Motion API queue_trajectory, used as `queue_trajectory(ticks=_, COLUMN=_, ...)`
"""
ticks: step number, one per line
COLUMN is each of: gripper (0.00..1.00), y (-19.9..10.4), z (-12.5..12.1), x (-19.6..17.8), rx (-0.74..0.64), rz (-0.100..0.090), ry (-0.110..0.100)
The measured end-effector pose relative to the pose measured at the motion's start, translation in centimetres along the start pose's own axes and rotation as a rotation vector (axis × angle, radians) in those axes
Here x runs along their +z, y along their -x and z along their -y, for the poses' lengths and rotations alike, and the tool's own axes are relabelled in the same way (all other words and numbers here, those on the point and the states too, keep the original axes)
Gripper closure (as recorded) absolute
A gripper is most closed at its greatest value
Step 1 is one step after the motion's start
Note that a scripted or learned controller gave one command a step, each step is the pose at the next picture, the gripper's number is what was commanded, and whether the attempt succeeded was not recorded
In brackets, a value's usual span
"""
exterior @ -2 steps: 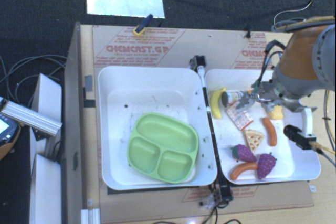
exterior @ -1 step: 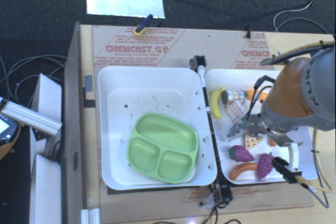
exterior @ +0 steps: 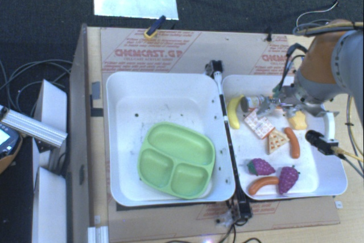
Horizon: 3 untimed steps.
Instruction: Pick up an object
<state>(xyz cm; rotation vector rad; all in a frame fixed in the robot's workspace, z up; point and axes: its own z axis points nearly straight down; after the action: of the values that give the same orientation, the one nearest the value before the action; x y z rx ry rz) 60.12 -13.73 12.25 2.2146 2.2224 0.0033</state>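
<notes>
A: Where do the pickable things lie?

B: All in the right bin (exterior: 335,179), a shallow, glossy white plastic tray. A smooth curved yellow banana (exterior: 233,112) lies along its left wall at about 10 o'clock. Just right of it is a flat square cracker (exterior: 259,124) with a pink, dotted face, and below that a tan triangular waffle piece (exterior: 277,140) with a grid texture.

A: And the rest?

B: A slim orange-red sausage (exterior: 293,142) lies upright just right of the waffle, with a pale yellow chunk (exterior: 297,120) above it. Toward 6 o'clock sit two bumpy purple grape bunches (exterior: 260,167) and a second, curved sausage (exterior: 263,184).

A: The arm?

B: The gripper (exterior: 267,103) hangs at the bin's 12 o'clock, over the cracker and near the banana's top. It is metallic grey, and I cannot tell how the jaws stand or whether anything is in them.

A: The other side?

B: The left bin (exterior: 122,122) holds a matte light-green divided plate (exterior: 177,160) with rounded corners and three compartments, at about 5 o'clock. Both bins rest on a brown printed cardboard sheet (exterior: 170,48) on the tabletop.
</notes>
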Motion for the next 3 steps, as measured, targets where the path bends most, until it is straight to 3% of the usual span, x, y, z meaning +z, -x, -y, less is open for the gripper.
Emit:
queue_trajectory(ticks=1, gripper=0.00, y=3.1, z=4.9, x=2.4, rx=0.002, rz=0.002, ry=0.006)
queue_trajectory(ticks=2, gripper=0.00, y=3.6, z=-5.6, x=2.1, rx=-0.002, rz=0.000, ry=0.000)
queue_trajectory(ticks=3, gripper=1.00, y=3.5, z=-6.0, x=0.6, rx=-0.007, rz=0.001, ry=0.011)
